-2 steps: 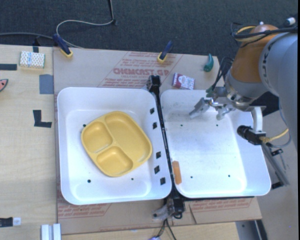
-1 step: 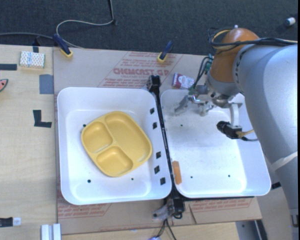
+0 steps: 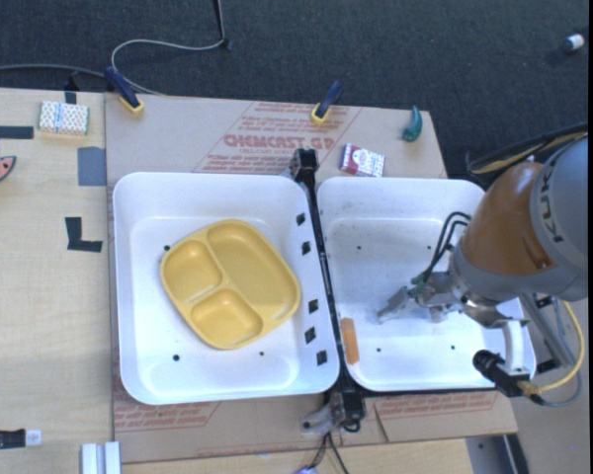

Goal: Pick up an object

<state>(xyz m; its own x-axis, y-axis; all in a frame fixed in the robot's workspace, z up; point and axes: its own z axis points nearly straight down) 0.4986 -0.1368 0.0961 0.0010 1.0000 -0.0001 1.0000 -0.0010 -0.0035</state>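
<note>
Red print on the cardboard sheet (image 3: 267, 141) under the bins reads roughly "CHEMCAST GP". Smaller lines below it are illegible.

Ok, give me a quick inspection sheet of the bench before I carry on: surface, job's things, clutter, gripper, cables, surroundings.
Surface: cardboard sheet under two white bins, left bin and right bin.
Job's things: yellow divided plate in left bin; small orange piece at right bin's left edge.
Clutter: small red-and-white packet on the cardboard.
Gripper: gripper low in right bin, jaws' state unclear.
Cables: black cable on the dark floor.
Surroundings: yellow-and-blue clamps on the cardboard's edge.
</note>
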